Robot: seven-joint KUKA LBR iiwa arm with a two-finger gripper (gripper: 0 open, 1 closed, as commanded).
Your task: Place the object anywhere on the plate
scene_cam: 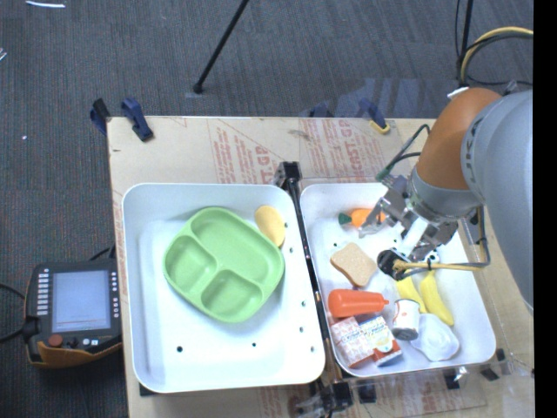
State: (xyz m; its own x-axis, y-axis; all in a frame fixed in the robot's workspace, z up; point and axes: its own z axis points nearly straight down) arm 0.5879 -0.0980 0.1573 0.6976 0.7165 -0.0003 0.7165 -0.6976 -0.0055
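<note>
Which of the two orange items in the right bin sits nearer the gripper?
The small orange piece at the bin's far edge, just left of the gripper. The larger orange carrot-like one lies further toward the near side, below the bread slice.

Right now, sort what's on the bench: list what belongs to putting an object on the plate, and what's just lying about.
Belongs to the job:
green plate, in the left bin
gripper, over the right bin

Lying about (any could be the object; none is picked out):
yellow piece beside the plate
bread slice
banana
carrot
printed carton

Arm [500, 172] cropped at right edge; small orange item [357, 217] partly behind the hand [402, 233].
</note>
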